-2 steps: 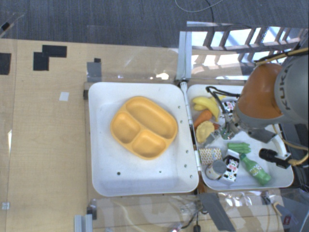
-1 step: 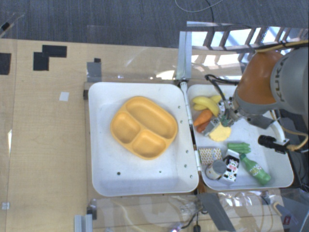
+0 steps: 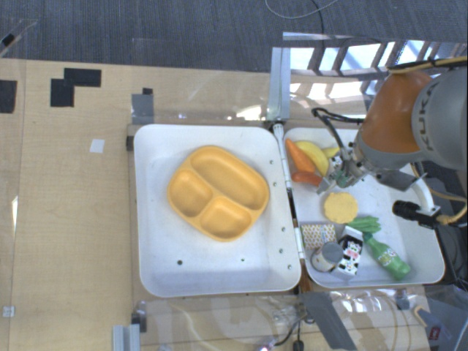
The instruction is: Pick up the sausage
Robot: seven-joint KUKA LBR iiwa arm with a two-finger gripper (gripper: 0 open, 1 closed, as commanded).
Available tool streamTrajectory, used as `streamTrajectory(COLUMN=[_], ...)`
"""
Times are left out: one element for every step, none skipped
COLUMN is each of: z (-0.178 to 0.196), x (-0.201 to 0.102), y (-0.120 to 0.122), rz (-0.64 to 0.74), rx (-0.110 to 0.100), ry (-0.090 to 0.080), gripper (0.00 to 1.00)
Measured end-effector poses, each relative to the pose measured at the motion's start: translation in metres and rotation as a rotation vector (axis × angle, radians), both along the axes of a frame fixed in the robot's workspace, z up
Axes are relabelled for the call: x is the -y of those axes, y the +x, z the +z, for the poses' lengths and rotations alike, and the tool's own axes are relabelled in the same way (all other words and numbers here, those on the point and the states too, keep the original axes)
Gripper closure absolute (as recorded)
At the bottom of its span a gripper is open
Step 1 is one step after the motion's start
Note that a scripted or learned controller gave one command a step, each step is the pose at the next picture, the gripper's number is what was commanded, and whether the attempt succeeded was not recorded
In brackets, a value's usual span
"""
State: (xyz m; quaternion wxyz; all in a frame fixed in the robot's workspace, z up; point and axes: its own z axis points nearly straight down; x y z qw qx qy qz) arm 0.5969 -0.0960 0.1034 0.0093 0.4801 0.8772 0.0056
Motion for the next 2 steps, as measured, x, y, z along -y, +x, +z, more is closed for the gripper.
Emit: streamTrajectory(z=[0.084,0.226], x=[-0.060,-0.032], y=[-0.011,-0.006], rz=[0.050,0.086], rx=[-0.012,-0.010], ry=[-0.001,-0.003], gripper=[1.00,1.00])
